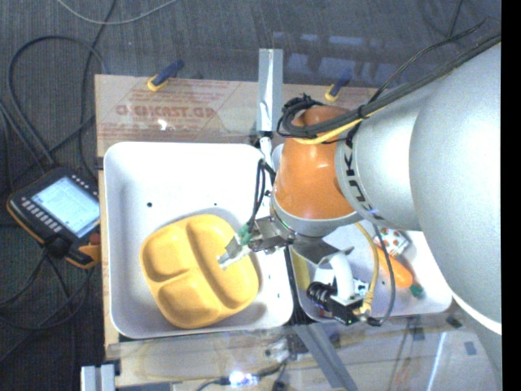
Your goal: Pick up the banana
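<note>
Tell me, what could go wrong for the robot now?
1. The gripper is low over the yellow divided plate in the left bin, so it might bump or grab the plate instead of a banana.
2. The big arm covers most of the right bin, so things lying under it are hard to see and could get knocked.

Bench — two white bins

Dark grey ribbed carpet floor crossed by thin black cables. A brown wooden bench board carries yellow clamps at its far edge.
</note>
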